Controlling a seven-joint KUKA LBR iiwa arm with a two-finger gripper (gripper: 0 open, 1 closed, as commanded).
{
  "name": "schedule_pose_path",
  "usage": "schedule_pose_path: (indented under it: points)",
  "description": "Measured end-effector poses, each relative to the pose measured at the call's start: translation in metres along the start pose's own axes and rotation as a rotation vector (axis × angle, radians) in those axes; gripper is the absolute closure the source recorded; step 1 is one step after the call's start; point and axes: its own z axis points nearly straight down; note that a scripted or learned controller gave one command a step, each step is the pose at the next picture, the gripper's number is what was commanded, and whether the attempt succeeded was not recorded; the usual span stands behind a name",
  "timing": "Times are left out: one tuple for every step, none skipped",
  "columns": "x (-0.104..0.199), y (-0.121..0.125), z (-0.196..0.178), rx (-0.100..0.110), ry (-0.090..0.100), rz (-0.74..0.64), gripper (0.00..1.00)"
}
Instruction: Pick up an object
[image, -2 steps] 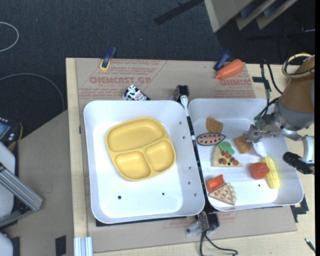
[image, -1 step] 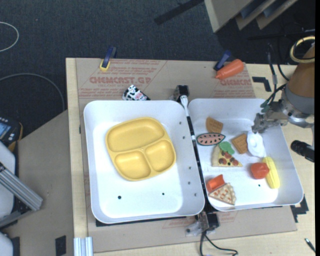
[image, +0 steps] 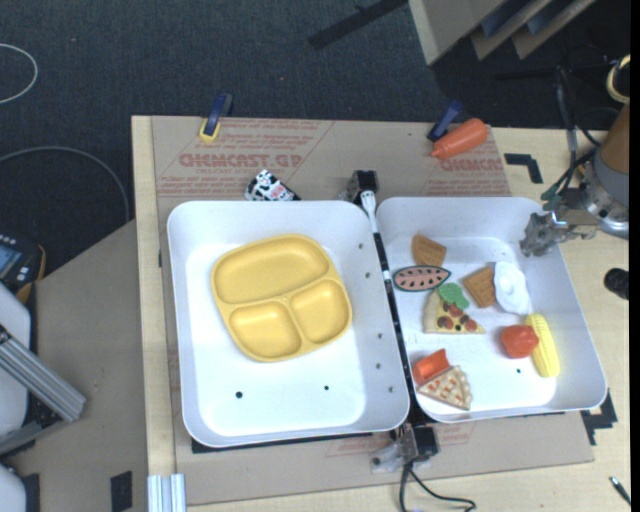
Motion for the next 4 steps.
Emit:
schedule_pose_path:
  points:
    - [0.0,0.001,-0.028,0.001,0.001,-0.001,1.0]
    - [0.056,-0.015,-0.028,0.01,0.006,-0.003,1.0]
    - [0.109,-0.036,-0.022,0.011,0.006,-0.004,1.0]
    - [0.157,-0.075,-0.027,0.011,0.006,-0.003,1.0]
